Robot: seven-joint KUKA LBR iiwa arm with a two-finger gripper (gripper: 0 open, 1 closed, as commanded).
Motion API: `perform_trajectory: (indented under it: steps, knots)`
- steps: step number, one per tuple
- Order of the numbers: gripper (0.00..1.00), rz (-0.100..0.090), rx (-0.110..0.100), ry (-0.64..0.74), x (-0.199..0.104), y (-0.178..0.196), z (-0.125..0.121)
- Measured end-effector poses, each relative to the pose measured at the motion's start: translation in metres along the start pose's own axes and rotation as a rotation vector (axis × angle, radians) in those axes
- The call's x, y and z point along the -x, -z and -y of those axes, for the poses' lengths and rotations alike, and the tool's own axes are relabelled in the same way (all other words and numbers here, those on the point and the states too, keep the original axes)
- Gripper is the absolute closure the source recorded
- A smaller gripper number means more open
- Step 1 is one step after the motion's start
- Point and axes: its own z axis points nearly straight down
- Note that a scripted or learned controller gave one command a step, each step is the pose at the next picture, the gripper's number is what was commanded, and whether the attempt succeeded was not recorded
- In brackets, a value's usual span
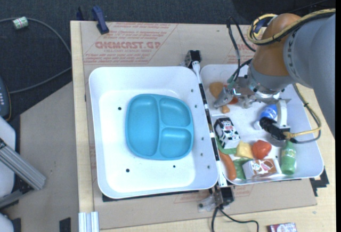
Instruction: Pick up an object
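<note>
Reaching in from the right, the grey arm (pixel 314 49) bends down over the far end of the right bin (pixel 314 164), and its hand (pixel 241 93) sits low among the toys there. Whether the hand is apart, together or clamped on something I cannot tell; the wrist and its cables hide that part.

Several small things lie crowded in that bin, any of which could serve as the object to pick up. An orange-brown lump (pixel 217 88) rests near the far left corner, just beside the hand, with a small reddish piece (pixel 226 109) close below it. A black-and-white cow toy (pixel 227 133) lies along the left wall, a yellow wedge (pixel 243 150) and a red tomato-like piece (pixel 261 149) sit nearer the middle, and an orange carrot (pixel 228 166), a small printed box (pixel 264 168) and a green bottle (pixel 288 161) fill the near end. A blue item (pixel 268 114) lies under the arm.

The left bin (pixel 101 135) carries a blue divided plate (pixel 159 126), well apart from the hand. Both bins rest on a cardboard-covered worktop (pixel 133 44).

Judging by the lowered pose beside the orange-brown lump, the arm seems to be going for something in that corner; the crowding could make a clean grip hard.
</note>
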Motion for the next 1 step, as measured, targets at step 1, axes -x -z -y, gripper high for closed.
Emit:
perform_trajectory:
  steps: [1]
  knots:
    - [0.0, 0.001, 0.003, 0.001, 0.0005, 0.001, -0.041]
